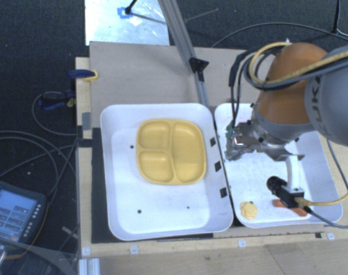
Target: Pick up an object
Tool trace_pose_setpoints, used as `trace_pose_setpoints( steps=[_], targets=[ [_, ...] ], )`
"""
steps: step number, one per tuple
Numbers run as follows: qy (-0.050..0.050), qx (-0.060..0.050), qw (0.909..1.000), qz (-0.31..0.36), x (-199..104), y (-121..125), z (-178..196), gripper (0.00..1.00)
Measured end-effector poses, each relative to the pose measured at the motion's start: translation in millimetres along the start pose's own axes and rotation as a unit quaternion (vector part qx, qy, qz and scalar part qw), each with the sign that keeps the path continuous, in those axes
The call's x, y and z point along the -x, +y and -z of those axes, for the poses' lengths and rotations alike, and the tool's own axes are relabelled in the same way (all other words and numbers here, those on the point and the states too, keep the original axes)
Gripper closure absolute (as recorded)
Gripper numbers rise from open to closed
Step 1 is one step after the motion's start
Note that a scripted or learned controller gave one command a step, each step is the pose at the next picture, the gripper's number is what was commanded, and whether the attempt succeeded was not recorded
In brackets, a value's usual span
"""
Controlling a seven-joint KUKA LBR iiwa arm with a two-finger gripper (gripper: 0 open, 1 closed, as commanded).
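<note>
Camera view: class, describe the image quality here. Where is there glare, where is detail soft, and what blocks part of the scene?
Camera view: the white bins are brightly lit and nearly washed out; a glaring patch of floor sits at the top; the dark carpet keeps little detail; the arm looks soft and covers much of the right bin, so the gripper is hard to read.

Arm bent low, hand pointing down.

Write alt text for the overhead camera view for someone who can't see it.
A grey and orange robot arm reaches over the right white bin, which holds a small yellow object and an orange object. The left white bin holds a yellow divided plate.
</note>
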State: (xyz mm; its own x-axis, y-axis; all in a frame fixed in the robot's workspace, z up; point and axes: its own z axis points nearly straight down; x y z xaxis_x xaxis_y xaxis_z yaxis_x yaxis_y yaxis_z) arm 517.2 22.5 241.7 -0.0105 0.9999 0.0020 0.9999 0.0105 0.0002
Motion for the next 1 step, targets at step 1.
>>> trace_pose_setpoints(
  steps=[1],
  targets=[
    [0.0,0.0,1.0,0.0,-49.3,-8.8,-12.3,1.0]
  ],
)
